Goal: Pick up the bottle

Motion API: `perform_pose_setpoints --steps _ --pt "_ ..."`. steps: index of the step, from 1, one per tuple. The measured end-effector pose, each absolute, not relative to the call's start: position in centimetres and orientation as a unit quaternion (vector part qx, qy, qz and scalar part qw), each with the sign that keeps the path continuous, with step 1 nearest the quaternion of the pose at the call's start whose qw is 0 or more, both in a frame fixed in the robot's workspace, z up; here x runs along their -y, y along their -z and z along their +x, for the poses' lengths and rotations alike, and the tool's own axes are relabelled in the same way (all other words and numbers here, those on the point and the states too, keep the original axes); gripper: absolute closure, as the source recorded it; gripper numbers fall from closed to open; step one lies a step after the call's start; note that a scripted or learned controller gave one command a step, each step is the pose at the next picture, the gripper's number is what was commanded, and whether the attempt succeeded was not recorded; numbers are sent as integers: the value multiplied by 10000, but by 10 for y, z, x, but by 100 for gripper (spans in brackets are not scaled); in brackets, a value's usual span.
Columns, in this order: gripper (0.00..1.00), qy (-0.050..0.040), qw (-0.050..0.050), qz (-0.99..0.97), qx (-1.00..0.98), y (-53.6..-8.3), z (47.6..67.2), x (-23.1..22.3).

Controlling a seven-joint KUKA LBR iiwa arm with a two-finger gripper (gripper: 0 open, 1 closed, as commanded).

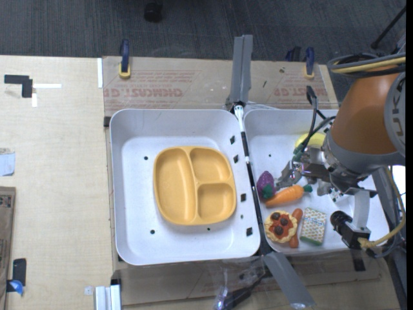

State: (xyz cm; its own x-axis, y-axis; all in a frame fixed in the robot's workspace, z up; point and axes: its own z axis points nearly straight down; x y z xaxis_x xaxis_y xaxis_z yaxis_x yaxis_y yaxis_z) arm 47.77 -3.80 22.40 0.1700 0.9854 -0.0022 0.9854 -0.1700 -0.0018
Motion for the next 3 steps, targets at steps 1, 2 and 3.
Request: perform_pose_setpoints --steps 1,2,3 --pt "0 18 1 7488 -6628 -356 501 114" --pt "0 11 -9 6644 -7474 -246 477 163" --pt "0 11 -10 6227 -7825 -191 490 58"
